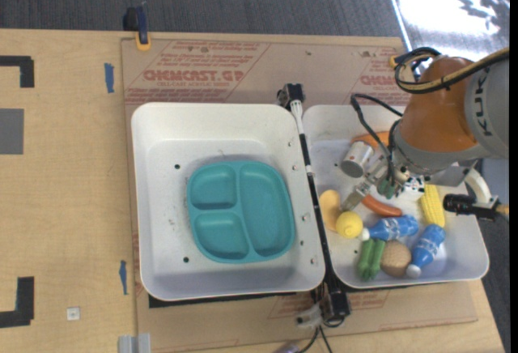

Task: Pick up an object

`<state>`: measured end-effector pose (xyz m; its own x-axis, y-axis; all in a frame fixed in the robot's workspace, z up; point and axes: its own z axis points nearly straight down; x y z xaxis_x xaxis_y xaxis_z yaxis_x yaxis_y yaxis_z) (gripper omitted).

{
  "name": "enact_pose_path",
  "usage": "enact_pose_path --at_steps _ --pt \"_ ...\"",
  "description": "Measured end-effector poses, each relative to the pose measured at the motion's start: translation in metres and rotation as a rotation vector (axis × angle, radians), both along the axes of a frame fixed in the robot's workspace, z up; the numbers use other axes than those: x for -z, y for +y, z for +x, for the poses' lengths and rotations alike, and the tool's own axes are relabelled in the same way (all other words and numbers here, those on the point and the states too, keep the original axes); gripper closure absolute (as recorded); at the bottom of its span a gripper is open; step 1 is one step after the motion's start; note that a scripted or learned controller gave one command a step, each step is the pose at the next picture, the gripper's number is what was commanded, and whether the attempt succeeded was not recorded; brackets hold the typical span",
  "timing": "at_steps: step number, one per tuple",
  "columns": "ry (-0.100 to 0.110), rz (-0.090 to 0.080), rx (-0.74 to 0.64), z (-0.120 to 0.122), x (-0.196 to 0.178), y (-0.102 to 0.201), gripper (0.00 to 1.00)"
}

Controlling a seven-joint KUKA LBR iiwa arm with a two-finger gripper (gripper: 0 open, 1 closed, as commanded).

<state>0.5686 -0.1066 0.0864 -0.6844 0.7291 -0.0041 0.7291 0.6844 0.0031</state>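
— so, where do the objects sit?

— you'll find them all in the right bin (479, 261), crowded toward its near edge and middle. a red sausage-shaped piece (380, 205) lies about mid-bin, just below the gripper (374, 185). left of it, close to the bin's left wall, you have an orange-yellow fruit (329, 200) and a yellow lemon (348, 224), touching or nearly so. a blue bottle (394, 227) lies on its side just under the red piece, and a second blue bottle (427, 247) leans toward the near right corner. a corn cob (432, 206) lies along the right side. at the near edge a green vegetable (370, 257) and a brown potato (396, 258) sit side by side. something orange (373, 138) peeks out near the far edge, partly behind the arm.

— and the gripper, is it holding any of them?

— you can't tell. it hangs low over the middle of the right bin, under the orange band (433, 112) of the arm, and its metal parts blur into the clutter, so whether it is open or closed is not readable. nothing is visibly clamped in it.

— what else should you note?

— the left bin (146, 181) holds a teal divided plate (240, 210), lying flat near its centre. both bins rest on a cardboard sheet (202, 68) with red print, and a blue clamp (136, 19) grips that sheet's far left corner.
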Motion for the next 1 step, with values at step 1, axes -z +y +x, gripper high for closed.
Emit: enact_pose_path --at_steps 1 --pt "-0.001 0.002 0.304 -0.0413 -0.0002 0.0076 0.00"
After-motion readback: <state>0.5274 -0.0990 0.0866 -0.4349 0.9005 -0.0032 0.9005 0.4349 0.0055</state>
